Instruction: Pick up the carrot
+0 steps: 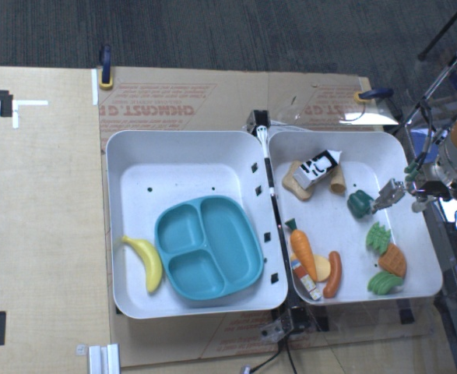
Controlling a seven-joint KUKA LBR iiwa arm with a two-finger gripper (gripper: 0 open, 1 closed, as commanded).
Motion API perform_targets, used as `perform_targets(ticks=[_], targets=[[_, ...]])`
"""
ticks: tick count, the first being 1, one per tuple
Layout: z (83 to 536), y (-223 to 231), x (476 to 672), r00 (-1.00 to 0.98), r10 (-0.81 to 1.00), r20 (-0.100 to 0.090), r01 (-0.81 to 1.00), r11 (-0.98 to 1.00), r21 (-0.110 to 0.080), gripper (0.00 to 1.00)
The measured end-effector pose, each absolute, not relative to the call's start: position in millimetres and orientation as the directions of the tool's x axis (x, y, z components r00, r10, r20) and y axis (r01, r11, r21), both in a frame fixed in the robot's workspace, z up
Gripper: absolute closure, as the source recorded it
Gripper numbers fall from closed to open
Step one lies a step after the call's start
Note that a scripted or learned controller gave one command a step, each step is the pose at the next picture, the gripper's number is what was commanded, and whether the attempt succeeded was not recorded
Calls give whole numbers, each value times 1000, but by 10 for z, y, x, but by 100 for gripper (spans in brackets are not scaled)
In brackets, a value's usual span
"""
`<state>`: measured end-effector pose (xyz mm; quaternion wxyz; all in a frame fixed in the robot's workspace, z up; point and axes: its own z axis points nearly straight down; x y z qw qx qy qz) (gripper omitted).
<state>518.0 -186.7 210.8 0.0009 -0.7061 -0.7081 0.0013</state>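
From above, the gripper (389,195) hangs over the right bin (427,240), fingers apart and holding nothing (a dark green toy (360,203) sits just beside them). The carrot (302,252) lies well off toward the divider, untouched; reaching, gripping and lifting all remain.

Carrot (302,253): smooth, glossy plastic look. Teal divided plate (209,246), left of it: matt plastic. White bins (183,148): smooth, slight sheen. Cardboard (158,104) beneath.
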Motion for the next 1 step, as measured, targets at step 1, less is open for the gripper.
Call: perform_targets(ticks=[1], targets=[[1136, -1290, 4809, 18, 1000, 1, 1000, -18, -4, 0]])
